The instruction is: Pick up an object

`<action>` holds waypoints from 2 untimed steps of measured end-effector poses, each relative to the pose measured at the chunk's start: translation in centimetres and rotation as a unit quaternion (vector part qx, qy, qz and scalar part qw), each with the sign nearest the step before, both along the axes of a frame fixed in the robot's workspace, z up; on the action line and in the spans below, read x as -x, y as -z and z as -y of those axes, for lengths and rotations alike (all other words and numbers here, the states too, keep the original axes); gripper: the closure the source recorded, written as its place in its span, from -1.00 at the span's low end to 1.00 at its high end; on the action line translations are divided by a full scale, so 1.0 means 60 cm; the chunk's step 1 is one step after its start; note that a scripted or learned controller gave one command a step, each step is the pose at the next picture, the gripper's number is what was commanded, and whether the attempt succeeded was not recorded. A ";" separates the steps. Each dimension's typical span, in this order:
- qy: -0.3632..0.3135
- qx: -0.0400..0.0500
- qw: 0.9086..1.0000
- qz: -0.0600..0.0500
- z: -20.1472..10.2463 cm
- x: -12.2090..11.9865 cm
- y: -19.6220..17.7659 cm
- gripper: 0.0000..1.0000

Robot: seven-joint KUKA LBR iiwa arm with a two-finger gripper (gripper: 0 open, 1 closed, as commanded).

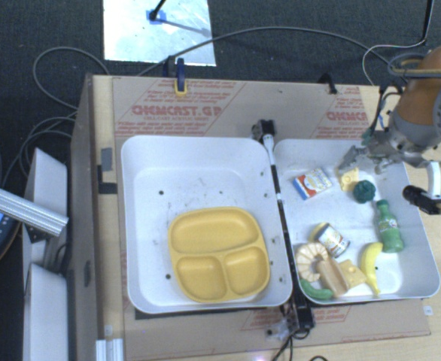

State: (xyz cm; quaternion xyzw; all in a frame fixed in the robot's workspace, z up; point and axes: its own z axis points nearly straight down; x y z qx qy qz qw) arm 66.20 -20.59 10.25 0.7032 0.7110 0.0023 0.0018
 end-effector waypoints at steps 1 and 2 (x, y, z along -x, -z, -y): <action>0.005 0.001 1.000 -0.002 -0.004 0.042 0.005 -1.00; 0.005 0.001 1.000 -0.002 0.002 0.062 0.029 -1.00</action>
